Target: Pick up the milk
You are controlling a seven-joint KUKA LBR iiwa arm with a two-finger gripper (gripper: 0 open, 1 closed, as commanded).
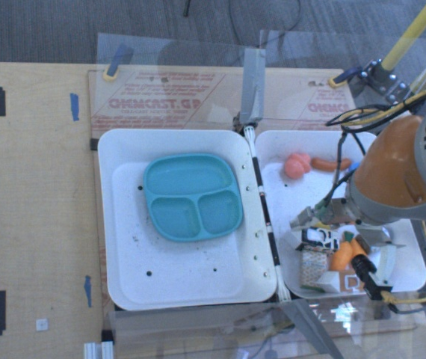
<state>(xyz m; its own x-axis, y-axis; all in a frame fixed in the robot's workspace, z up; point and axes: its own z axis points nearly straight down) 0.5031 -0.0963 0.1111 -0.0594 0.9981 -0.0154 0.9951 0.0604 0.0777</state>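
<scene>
Nearest us, the milk carton (pixel 319 275) looks light and crushable; we'd grip its flat sides. Our claw's (pixel 325 217) spread: cannot tell.

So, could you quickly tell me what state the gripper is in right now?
Gripper: down among the items in the right bin; open or closed cannot be told.

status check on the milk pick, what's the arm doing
Gripper low in right bin, over the toy pile. Milk carton lying under it, grip unconfirmed. Carrot and box crowd it.
</scene>
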